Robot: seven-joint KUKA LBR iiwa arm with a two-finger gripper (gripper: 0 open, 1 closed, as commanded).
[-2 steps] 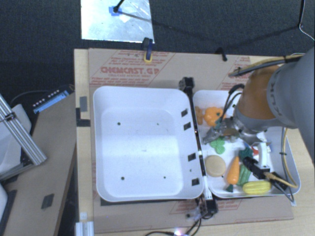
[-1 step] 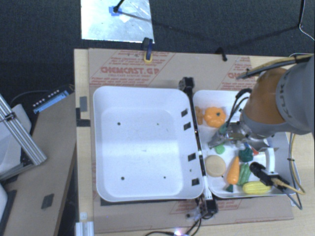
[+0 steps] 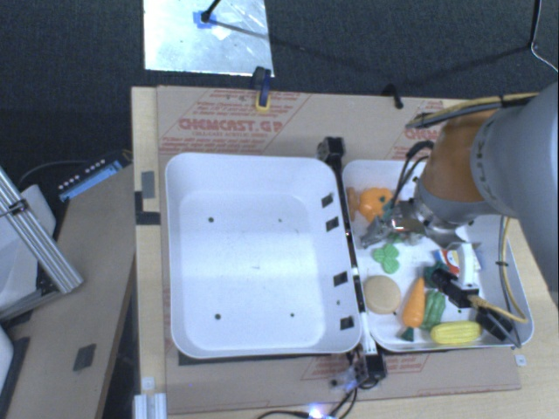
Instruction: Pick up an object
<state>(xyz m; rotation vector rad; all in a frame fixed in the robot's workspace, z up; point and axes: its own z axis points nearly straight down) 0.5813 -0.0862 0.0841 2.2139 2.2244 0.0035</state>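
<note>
Orange toy [image 3: 374,202], rounded and with a bit of green on it, lies at the far left of the right bin [image 3: 371,171], and it is one of two likely picks. The other is a small green toy [image 3: 385,256] just nearer in the same bin. The gripper [image 3: 380,230] sits low between these two, close to both; from this slant I cannot tell whether it touches either, nor whether it is spread or closed. Nothing is seen held in it.

Nearer still lies a tan disc [image 3: 383,294], with a carrot [image 3: 414,302] just to its right and a dark green piece [image 3: 434,309] beside that. A yellow corn cob [image 3: 456,332] rests at the near edge. The arm [image 3: 489,160] comes in from the right, over the far right part of this bin. The left bin [image 3: 253,260] stands beside it on the surface [image 3: 227,116].

The step in hand looks like the descent or the grasp itself, with no lift begun. Next, the gripper needs to settle on one toy, close squarely about it, and rise straight up. The toys lie close together, so a grip set between them could nudge both aside and catch neither.
</note>
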